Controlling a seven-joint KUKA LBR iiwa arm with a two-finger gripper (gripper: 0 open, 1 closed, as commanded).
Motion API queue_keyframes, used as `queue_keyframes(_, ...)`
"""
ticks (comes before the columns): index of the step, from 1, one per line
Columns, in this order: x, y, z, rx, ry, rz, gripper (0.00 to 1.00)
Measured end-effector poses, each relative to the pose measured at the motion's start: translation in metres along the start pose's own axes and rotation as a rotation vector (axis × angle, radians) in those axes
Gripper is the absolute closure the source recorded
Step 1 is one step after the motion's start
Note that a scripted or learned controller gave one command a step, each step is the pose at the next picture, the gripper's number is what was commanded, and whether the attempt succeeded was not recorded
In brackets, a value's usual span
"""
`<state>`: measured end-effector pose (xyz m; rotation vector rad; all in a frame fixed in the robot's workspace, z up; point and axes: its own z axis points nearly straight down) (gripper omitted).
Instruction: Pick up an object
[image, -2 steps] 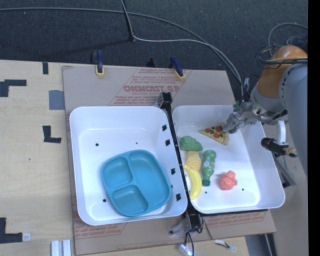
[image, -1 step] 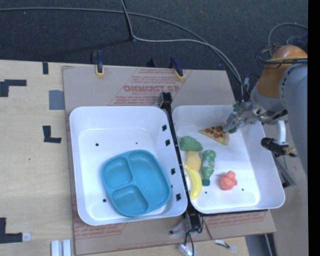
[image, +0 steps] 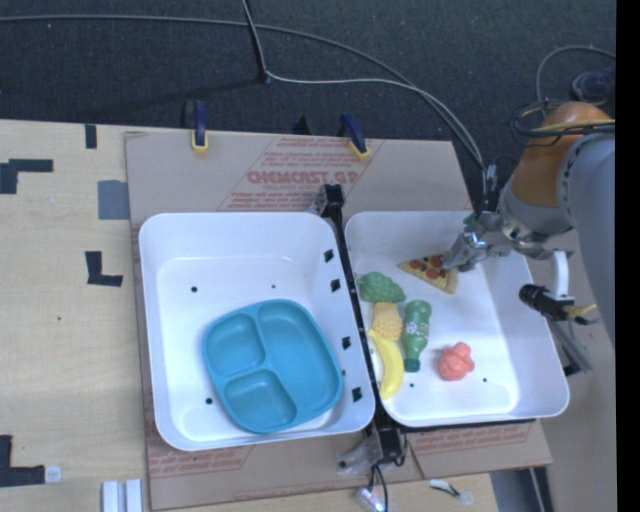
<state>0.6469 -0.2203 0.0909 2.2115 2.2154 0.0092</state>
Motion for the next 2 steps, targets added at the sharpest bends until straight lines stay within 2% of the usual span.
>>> queue_keyframes(1, 0.008, 0.006, 0.001, 0.004, -0.001, 0.002, 0.0)
queue_keyframes(2, 0.034, 0.021, 0.004, 0.014, -0.001, 0.004, 0.0)
